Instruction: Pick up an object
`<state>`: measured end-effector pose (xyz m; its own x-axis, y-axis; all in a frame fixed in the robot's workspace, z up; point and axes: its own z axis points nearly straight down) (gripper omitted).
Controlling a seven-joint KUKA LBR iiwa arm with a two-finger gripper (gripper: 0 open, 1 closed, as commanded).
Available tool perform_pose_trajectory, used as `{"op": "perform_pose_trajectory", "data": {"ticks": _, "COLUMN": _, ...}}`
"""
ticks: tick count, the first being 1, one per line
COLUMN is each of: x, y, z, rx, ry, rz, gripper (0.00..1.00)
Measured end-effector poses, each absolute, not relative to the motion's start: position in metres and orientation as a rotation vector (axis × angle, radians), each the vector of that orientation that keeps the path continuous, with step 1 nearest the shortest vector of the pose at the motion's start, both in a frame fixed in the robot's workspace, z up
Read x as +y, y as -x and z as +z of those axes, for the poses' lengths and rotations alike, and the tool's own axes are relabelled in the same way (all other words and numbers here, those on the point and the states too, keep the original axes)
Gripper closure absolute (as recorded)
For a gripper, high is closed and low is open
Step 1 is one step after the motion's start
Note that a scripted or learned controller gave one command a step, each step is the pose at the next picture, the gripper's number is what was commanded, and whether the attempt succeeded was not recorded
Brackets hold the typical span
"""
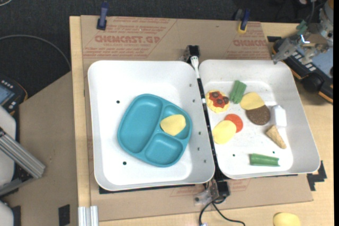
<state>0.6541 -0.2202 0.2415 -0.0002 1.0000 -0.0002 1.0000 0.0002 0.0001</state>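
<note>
The right bin [302,140] holds several toy foods: a small pizza [217,100], a green pickle [238,91], a yellow piece [252,101], a brown round cookie [259,115], a white block [279,116], a tan cone [276,136], a green bar [264,160], a red slice [235,122] and a yellow disc [223,133]. In the left bin [106,87] a teal divided plate [139,124] carries a pale yellow piece [173,124]. My gripper [283,49] hangs outside the right bin, past its far right corner, away from all the objects.
The bins sit side by side on a cardboard sheet [132,37] held by a blue clamp [102,16] and another clamp [243,19]. A yellow object [286,218] lies on the bench at the bottom right. Robot cabling and hardware crowd the upper right.
</note>
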Motion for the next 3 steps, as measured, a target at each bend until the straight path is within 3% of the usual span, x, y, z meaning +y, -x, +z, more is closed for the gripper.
{"op": "perform_pose_trajectory", "data": {"ticks": 1, "x": -0.196, "y": -0.645, "z": 0.331, "rx": 2.218, "ry": -2.209, "rz": 0.01, "gripper": 0.0}}
{"op": "perform_pose_trajectory", "data": {"ticks": 2, "x": -0.197, "y": -0.644, "z": 0.336, "rx": 2.219, "ry": -2.213, "rz": 0.002, "gripper": 1.0}}
{"op": "perform_pose_trajectory", "data": {"ticks": 3, "x": -0.225, "y": -0.665, "z": 0.254, "rx": 2.223, "ry": -2.229, "rz": -0.008, "gripper": 1.0}}
